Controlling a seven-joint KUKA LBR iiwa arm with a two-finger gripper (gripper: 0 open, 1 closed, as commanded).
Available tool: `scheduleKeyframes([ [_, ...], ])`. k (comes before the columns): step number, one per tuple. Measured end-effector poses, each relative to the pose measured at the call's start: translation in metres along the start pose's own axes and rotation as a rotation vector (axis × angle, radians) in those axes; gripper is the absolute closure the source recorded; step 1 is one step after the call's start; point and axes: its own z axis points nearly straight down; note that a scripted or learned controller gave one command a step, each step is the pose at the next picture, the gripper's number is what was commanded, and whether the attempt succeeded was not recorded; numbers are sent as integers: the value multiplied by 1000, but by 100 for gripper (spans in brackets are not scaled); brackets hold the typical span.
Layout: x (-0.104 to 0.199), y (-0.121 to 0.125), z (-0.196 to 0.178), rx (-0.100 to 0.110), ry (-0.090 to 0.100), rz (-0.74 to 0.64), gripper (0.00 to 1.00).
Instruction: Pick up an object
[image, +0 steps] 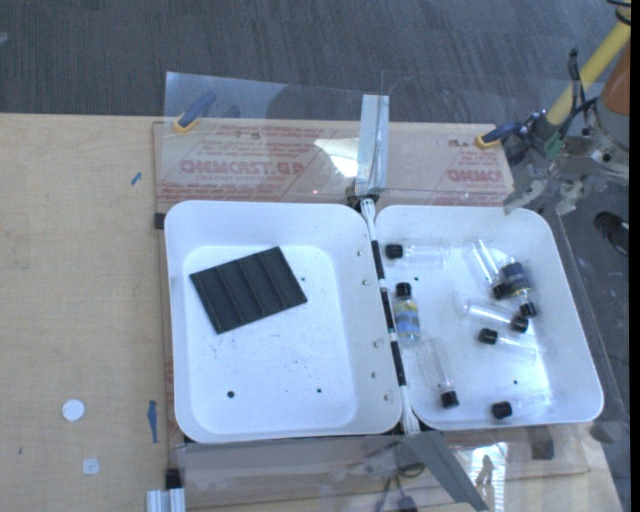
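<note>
Your gripper (548, 172) sits above the far right corner of the right bin (570, 300), clear of the contents; whether it is spread or pressed together, you cannot tell. Clear vials (408, 312) with black caps lie scattered in that bin. A black ribbed pad (248, 288) lies flat in the left bin (200, 225).

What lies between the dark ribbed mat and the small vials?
In the camera view, between the mat and the vials lie bare white bin floor and the joined bin rims.
</note>
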Motion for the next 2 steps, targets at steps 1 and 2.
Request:
scheduleKeyframes([
  [1,-20,0,103,0,0,-51,0],
  [2,-7,-52,151,-7,9,-63,0],
])
